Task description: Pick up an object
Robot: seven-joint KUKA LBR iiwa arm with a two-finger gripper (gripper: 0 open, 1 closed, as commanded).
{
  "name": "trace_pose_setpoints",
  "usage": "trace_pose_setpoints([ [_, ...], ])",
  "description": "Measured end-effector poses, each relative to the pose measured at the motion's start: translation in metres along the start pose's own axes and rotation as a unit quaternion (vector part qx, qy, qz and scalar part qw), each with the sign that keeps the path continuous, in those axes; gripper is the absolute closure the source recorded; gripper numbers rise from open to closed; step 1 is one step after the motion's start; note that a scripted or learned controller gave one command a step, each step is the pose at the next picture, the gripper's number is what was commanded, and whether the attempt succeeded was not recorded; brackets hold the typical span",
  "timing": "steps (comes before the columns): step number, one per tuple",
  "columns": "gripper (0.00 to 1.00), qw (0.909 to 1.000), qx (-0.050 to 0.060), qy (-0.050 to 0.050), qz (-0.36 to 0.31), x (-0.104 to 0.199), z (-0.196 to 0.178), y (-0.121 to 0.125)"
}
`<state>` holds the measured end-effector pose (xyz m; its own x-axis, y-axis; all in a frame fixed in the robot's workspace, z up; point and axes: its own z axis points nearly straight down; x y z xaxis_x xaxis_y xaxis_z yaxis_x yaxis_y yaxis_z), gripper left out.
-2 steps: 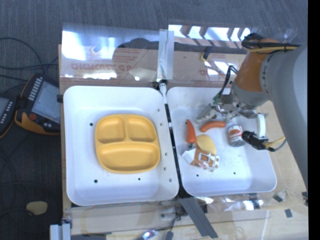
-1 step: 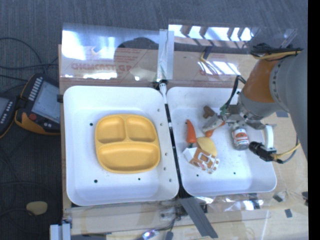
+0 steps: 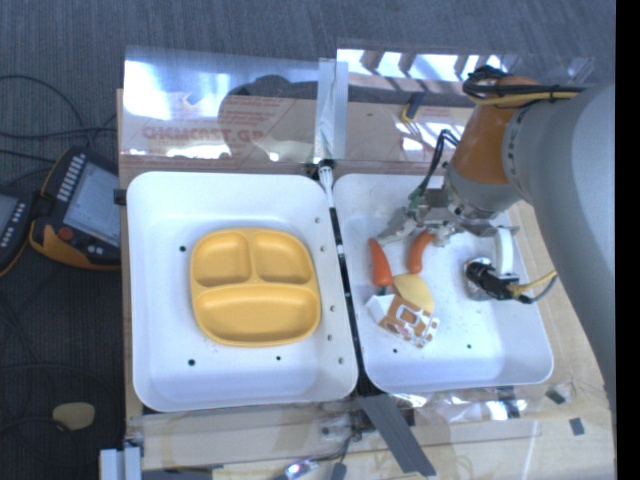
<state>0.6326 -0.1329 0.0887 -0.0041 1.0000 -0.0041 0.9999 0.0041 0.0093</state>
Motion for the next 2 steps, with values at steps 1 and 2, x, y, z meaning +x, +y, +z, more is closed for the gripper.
trace_pose_setpoints([
  [1, 1.00, 1.0000, -0.001, -0.002, -0.001, 0.000, -0.011, 0.001],
  [2, 1.00, 1.0000, 0.005, 0.002, 0.000, 0.054, -0.105, -0.050],
])
